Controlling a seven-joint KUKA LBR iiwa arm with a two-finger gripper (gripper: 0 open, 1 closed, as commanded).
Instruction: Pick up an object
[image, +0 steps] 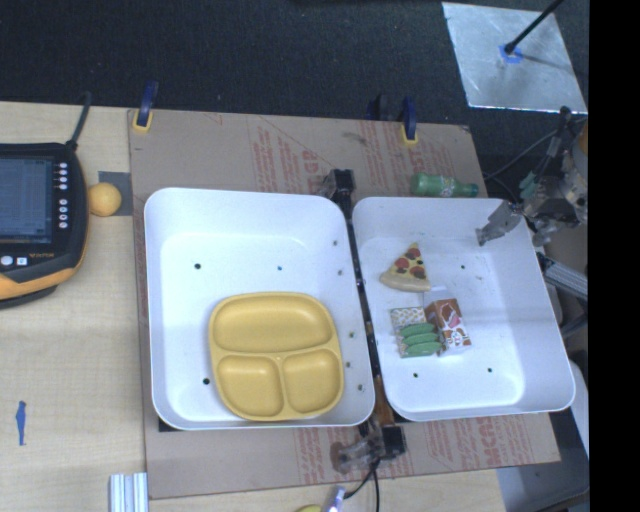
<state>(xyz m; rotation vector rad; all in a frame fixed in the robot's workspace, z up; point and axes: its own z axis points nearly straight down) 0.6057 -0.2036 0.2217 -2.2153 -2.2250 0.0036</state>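
Over the right white bin's (520, 385) far corner, my grey claw (492, 232) hovers (grip state unreadable).
Approach step; next, descend onto the triangular toy pizza slice (407, 268).

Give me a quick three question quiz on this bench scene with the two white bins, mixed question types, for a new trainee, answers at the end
1. True or false: the yellow divided tray lies in the left bin.
2. Multiple choice: the toy pizza slice lies where? A) in the right bin B) on the yellow divided tray C) on the cardboard outside the bins
3. Fill in: the gripper is above the right bin's upper-right ____.

Key
1. True.
2. A; it lies above the cluster of small packets in the same bin.
3. Corner; it is apart from the toy pizza slice and the cluster of small packets, with nothing visible between its fingers.
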